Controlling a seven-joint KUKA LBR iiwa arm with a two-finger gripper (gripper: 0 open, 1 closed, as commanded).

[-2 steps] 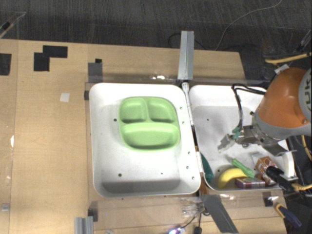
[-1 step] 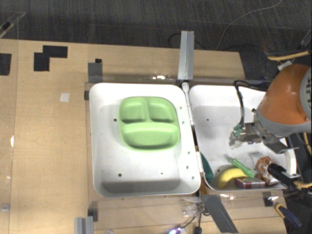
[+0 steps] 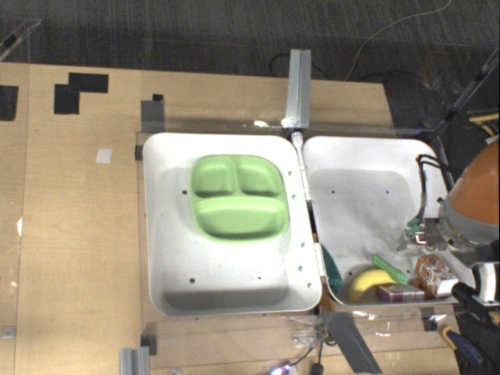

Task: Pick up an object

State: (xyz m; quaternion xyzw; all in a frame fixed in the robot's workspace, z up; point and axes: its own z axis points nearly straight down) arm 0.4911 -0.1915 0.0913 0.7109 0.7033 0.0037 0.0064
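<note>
Since the arm (image 3: 476, 198) enters from the right in the camera view, you find the tool (image 3: 426, 237) low over the right bin (image 3: 351, 170), near its front right corner; whether it is apart or together you cannot tell. The banana (image 3: 367, 282) lies just left and forward of it, long axis running left to right, beside a small box (image 3: 400, 293) and a green stick (image 3: 389, 268).

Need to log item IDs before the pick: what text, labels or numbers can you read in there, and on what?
No text is legible.
Brown packet: printing too blurred to read.
Small box beside the banana: markings too small to read.
Green divided plate: no visible markings.
</note>
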